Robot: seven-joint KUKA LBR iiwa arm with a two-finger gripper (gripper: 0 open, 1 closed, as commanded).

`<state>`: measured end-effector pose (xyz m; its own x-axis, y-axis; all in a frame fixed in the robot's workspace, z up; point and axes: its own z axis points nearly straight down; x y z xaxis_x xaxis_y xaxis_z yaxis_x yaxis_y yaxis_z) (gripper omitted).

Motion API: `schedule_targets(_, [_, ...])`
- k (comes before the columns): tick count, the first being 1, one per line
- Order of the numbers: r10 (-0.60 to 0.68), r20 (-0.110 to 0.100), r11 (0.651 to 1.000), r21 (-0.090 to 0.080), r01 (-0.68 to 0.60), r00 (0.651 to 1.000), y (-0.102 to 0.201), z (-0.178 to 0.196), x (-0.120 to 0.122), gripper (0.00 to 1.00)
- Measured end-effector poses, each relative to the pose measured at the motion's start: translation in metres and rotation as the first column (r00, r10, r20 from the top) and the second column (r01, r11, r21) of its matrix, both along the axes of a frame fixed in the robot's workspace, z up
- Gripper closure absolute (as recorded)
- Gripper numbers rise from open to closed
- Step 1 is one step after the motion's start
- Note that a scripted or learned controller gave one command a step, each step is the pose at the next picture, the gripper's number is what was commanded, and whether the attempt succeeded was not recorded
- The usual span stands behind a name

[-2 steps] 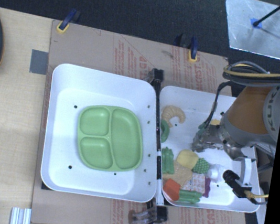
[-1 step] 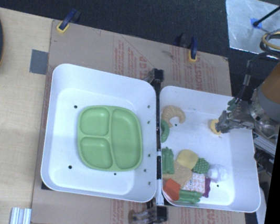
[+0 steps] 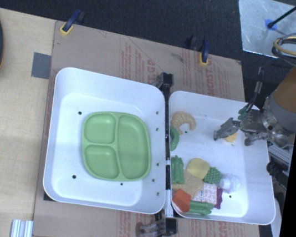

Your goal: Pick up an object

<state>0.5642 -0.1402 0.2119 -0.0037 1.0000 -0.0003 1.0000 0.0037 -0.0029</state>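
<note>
The gripper (image 3: 237, 133) sits low in the right bin (image 3: 244, 213), its dark fingers spread wide to either side of a small yellow piece (image 3: 231, 137) at its tips, so the pick looks begun but not made, with closing and lifting left. Nearest the camera lie the red piece (image 3: 181, 198), green pod (image 3: 199, 209), card (image 3: 209, 194), yellow block (image 3: 198, 167) and white ball (image 3: 229, 183). Farther off are the croissant (image 3: 184, 119) and the green divided plate (image 3: 116, 146) in the left bin (image 3: 58, 184).
</note>
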Motion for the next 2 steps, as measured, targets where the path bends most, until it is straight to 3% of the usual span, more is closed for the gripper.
schedule_targets(1, [0.004, -0.01, 1.0, 0.004, -0.004, 1.0, 0.044, -0.101, -0.027, 0.0])
schedule_targets(2, [-0.004, 0.007, 1.0, -0.004, 0.004, 1.0, -0.03, -0.076, 0.022, 0.0])
